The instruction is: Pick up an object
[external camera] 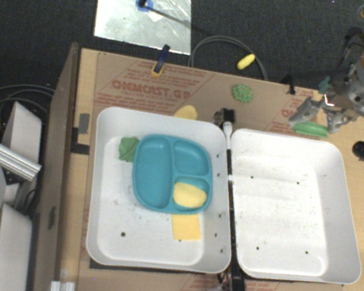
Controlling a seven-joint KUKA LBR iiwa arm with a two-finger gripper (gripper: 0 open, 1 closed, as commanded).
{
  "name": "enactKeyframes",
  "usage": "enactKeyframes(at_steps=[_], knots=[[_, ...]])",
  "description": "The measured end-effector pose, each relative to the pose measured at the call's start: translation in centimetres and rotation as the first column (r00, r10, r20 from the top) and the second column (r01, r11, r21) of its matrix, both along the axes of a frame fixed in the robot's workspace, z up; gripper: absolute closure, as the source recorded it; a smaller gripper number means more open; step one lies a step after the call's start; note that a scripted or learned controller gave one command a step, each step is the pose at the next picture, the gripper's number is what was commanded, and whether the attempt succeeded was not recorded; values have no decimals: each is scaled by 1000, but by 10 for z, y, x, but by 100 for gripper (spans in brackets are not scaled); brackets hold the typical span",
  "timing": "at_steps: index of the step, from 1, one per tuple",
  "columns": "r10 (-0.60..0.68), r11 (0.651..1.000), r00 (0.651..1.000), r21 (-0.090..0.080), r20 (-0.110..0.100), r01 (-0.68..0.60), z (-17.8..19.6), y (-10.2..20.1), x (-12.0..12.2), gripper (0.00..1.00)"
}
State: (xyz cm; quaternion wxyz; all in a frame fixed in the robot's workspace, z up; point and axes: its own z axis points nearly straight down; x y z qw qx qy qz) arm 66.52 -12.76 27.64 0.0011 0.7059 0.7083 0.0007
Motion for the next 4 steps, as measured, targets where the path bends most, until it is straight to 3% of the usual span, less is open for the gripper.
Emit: enactKeyframes(at_steps=[2, 3, 4], knots=[[-3, 1000, 1000, 1, -7, 3, -198, -26, 2, 0], [-1, 1000, 1000, -1, 4, 1, -180, -25, 5, 100], [4, 1000, 1000, 3, 2, -4, -71, 38, -68, 100]])
